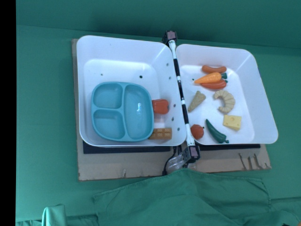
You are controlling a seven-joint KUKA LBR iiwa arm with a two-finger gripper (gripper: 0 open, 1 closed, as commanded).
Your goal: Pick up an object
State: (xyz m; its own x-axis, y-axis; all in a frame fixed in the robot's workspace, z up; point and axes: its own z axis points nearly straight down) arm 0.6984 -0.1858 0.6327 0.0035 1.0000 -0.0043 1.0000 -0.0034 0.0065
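Green cloth (pixel 188 199), waffle (pixel 161 134), tomato (pixel 197 132), both binned

Left bin (pixel 94 51): frame centre-left, white
Right bin (pixel 247 60): frame centre-right, white
Cardboard sheet (pixel 122 166): beneath both bins
Green cloth (pixel 188 201): bottom, crumpled

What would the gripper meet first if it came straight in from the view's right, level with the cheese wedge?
Travelling low, it would probably meet the right bin's outer wall first. If it clears that rim, the yellow cheese wedge is the first object on that line. Height is hard to judge from this slanted view.
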